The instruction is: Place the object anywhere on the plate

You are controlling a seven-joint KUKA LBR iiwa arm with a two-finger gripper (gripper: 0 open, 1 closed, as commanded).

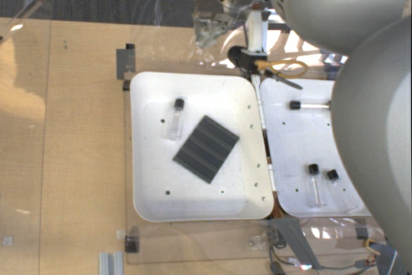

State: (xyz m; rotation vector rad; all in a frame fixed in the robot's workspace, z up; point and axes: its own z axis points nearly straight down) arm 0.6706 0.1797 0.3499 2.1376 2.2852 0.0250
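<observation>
The gripper (209,32) hangs over the tabletop's far edge, beyond the left bin (145,203); whether it grips anything I cannot tell. The vial (175,119) lies nearer, long axis near-far, just left of the dark plate (206,149).

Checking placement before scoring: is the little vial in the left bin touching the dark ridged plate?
Apart. The camera view shows the vial lying up-left of the dark plate, with a strip of white bin floor between them.
</observation>
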